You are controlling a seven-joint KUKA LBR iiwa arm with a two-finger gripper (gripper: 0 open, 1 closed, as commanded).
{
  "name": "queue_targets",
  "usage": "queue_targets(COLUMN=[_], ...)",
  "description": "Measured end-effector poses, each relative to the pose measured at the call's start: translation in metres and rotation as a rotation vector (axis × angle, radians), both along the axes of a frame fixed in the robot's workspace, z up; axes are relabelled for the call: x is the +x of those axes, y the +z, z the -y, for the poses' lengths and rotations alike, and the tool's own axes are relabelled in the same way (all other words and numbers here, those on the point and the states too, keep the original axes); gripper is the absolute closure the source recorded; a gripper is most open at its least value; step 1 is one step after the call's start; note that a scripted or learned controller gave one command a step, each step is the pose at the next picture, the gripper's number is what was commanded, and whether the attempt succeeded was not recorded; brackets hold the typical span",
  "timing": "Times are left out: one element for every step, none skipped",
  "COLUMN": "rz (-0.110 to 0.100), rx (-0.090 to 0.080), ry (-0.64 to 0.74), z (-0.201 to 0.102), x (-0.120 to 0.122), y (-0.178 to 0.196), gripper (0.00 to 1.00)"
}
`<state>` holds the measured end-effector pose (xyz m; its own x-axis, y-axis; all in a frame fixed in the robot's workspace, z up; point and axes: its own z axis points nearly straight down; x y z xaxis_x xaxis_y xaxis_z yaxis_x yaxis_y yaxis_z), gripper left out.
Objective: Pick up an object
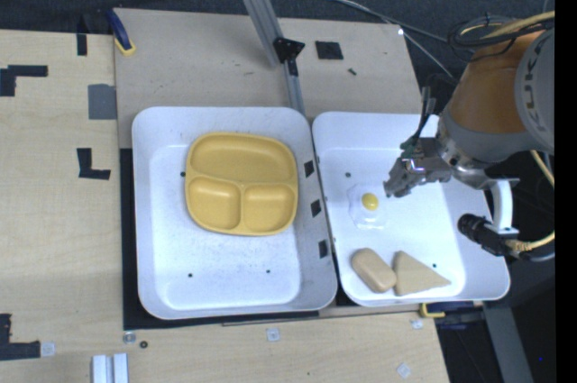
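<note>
Nearest the lens, below the gripper (399,185), lay a tan bread roll (372,269) and a tan wedge (418,274), touching each other against the front wall of the right bin (335,192). Just to the gripper's left sat a small yellow ball (370,202), apparently on a clear lid or film. I judged the ball light, smooth and prone to rolling, so I would close on it across its middle. I could not tell how the gripper was set. Well to its left, a yellow divided plate (242,183) rested in the left bin (144,192). Nothing stood between gripper and ball.
</note>
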<state>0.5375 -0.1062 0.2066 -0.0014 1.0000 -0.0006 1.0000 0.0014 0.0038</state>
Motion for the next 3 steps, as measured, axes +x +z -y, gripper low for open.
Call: queue_targets(rz=[-0.005, -0.006, -0.006], rx=[0.003, 0.002, 0.002], ry=[0.006, 0.005, 0.007], z=[-0.059, -0.117, -0.179], x=[0.009, 0.003, -0.003], y=[-0.002, -0.006, -0.001], gripper=[1.0, 1.0, 1.0])
